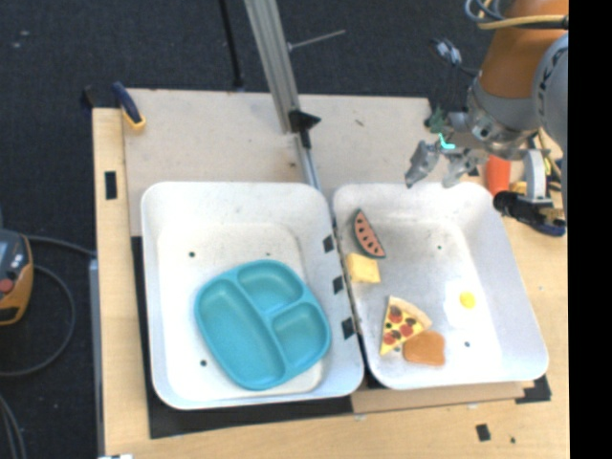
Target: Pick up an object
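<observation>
Wooden bench (pixel 210 132) carries two shallow white bins, and in the right bin (pixel 497 256) lie small toy foods: a watermelon slice (pixel 368 234) toward its far left corner, a pizza slice (pixel 400 325) nearer the front. The gripper (pixel 442 167) hangs over that bin's far rim, fingers apart and empty. Rigid, light and smooth-looking, the curved melon piece is probably best pinched across its narrow width.

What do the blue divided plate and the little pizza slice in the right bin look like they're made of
The blue divided plate looks like moulded plastic: one even turquoise colour, rounded compartment walls, soft sheen. The pizza slice seems to be a toy, probably plastic or rubber, judging by its flat bright colours and neat edges; the view is too coarse to say which. Both bins look like matte white plastic.
</observation>
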{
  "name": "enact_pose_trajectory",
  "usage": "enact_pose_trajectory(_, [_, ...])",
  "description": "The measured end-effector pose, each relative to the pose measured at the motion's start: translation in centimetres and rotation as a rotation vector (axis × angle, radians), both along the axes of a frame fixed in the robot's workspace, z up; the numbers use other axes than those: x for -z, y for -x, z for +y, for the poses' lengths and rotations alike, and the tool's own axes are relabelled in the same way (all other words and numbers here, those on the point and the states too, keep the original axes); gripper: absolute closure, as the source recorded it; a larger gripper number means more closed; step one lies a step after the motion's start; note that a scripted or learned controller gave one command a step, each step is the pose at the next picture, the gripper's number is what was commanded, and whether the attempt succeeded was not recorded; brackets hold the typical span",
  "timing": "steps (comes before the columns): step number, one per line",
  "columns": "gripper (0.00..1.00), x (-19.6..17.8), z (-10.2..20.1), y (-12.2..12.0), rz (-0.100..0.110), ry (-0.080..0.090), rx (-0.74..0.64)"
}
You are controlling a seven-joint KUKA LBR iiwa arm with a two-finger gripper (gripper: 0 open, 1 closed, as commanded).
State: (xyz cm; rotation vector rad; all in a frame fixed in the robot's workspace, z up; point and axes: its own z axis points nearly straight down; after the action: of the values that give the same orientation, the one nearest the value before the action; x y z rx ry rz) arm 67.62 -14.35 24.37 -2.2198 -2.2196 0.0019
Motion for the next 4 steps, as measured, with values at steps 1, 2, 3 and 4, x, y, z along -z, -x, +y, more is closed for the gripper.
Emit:
enact_pose_trajectory(1, [0.00,-0.2,0.0,-0.1,-0.005,0.001,-0.001])
enact_pose_trajectory(2, [0.00,5.9,-0.5,-0.5,0.001,0.002,0.000])
enact_pose_trajectory(3, [0.00,12.1,-0.2,-0.2,0.000,0.002,-0.003])
enact_pose_trajectory(4, [0.00,14.3,-0.3,-0.3,-0.002,0.003,-0.003])
